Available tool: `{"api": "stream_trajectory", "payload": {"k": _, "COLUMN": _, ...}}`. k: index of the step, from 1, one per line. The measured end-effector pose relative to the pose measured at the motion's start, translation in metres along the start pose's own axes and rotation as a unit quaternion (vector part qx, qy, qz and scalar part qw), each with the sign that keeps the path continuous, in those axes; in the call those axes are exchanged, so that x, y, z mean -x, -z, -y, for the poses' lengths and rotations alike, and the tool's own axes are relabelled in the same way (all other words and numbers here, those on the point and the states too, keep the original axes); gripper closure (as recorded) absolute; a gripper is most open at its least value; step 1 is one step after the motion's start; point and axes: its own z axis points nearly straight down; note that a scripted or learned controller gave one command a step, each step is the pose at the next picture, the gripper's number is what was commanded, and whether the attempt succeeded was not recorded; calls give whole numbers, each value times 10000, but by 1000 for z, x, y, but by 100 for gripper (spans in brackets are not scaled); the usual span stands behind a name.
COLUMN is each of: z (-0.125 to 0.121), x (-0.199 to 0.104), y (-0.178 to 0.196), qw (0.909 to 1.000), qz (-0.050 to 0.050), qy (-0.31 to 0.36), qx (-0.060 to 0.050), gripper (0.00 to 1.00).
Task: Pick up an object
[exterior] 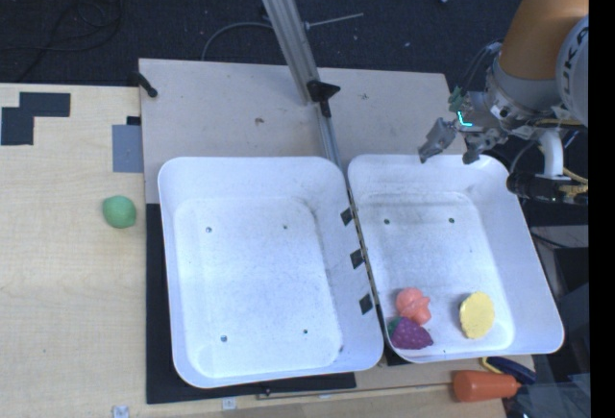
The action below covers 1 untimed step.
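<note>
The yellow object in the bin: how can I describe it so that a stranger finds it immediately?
Look at the right white bin, then its near corner. The yellow object lies there, right of a pink thing and a purple one. It alone is yellow and lies apart from them.

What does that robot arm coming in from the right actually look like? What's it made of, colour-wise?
The arm has a rounded orange band above a grey wrist with dark lettering on its casing. Black cables loop along its side, and a small teal light glows near the wrist. The end effector is a compact grey-and-black metal unit with two short dark fingers.
</note>
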Motion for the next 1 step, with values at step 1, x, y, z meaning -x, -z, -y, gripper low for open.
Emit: {"api": "stream_trajectory", "payload": {"k": 1, "z": 0, "x": 0, "y": 0, "qw": 10000, "qz": 0, "qy": 0, "qx": -1, "gripper": 0}}
